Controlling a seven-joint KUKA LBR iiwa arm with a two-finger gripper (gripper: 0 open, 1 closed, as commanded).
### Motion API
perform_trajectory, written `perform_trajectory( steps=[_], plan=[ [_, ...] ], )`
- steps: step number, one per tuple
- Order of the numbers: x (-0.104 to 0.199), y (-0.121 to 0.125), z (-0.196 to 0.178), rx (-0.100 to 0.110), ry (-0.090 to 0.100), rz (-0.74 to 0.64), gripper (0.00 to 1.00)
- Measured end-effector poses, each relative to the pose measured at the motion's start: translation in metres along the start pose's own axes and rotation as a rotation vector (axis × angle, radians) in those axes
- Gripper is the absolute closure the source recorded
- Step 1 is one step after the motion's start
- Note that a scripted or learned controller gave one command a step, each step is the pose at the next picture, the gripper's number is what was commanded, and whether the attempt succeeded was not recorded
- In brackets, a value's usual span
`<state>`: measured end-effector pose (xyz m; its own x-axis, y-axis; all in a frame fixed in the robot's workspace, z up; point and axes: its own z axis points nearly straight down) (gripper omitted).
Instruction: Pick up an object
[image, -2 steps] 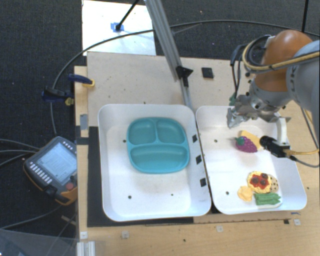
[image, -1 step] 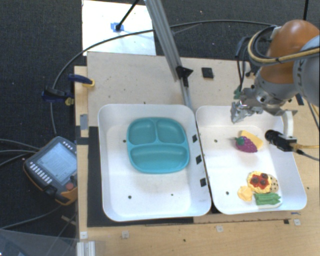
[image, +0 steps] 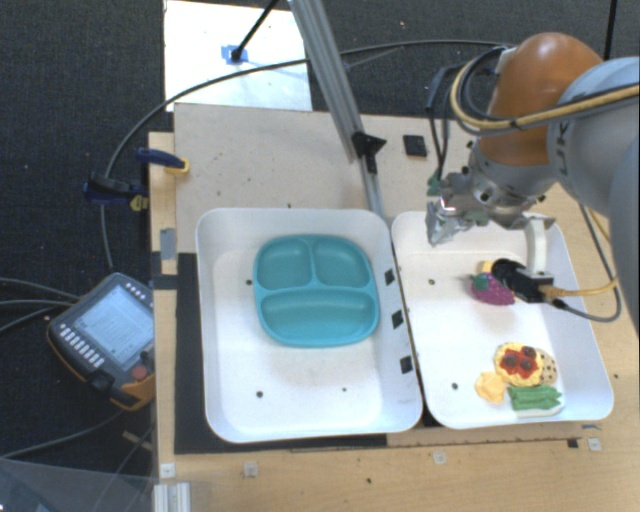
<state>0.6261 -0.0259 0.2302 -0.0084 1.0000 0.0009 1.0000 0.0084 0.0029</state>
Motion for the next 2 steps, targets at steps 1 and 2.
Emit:
perform_trajectory(
  steps=[1,2],
  plan=[
    [0.062,0.008,0.004,0.000,0.000,0.000,1.00],
    [0.124,0.004,0.005,0.000,0.001,-0.001,1.00]
  ],
)
